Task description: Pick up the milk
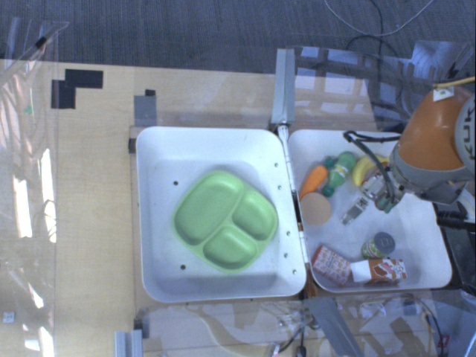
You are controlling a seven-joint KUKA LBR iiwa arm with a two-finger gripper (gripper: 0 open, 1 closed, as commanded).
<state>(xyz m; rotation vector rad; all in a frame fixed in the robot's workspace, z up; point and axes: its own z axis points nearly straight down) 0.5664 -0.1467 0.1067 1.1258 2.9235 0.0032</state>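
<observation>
Camera view, right bin (443,268): milk (358,268) flat on its side at lower edge, beside can (379,245); gripper (362,205) poised above centre, fingers apart and grasping nothing, well short of carton, presumably lining up; green plate (225,219) in left bin (152,222).

The divided plate (227,219) lies in the left bin (152,199); the milk (361,268) lies in the right bin (439,262).

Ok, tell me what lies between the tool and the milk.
In the camera view, bare white bin floor separates the tool from the milk. A small can stands just right of that line, near the milk.
</observation>
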